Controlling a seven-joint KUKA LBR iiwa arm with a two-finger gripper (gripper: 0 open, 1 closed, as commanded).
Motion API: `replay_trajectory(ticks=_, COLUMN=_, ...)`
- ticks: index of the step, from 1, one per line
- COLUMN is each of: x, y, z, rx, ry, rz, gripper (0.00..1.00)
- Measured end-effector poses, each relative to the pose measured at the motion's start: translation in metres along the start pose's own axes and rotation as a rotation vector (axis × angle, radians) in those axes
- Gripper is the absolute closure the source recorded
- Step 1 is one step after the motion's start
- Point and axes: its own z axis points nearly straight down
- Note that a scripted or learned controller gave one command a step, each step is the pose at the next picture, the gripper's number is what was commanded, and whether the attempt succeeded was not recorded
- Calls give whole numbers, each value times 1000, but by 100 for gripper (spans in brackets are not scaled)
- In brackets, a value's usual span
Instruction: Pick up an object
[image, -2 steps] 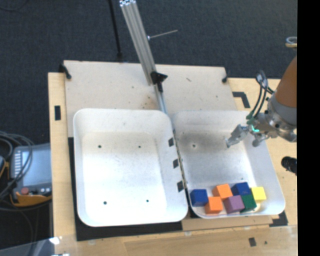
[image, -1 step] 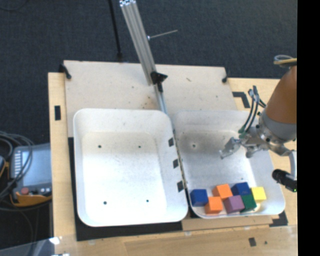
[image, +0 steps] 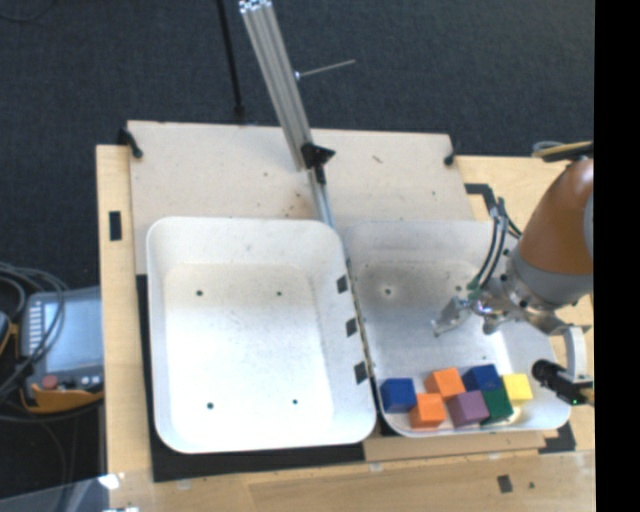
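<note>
Coloured blocks cluster along the near edge of the right bin (image: 400, 262): a blue block (image: 398, 393) at the left, two orange blocks (image: 447, 381) (image: 429, 409), a purple block (image: 466, 407), a second blue block (image: 483, 377), a green block (image: 498, 404) and a yellow block (image: 517, 387) at the right, all touching or just beside one another. Above them, the gripper (image: 462, 313) hangs over bare bin floor, well clear of the blocks, nothing between its fingers; whether they are spread or closed cannot be told. Its grey and orange arm (image: 560, 235) enters from the right. Beside it sits the left bin (image: 250, 335), and a slanted metal rail (image: 285, 90) rises behind both bins
</note>
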Motion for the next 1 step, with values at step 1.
replay_trajectory(ticks=1, x=-2, y=1, z=49, rx=-8, ry=-2, rz=1, gripper=0)
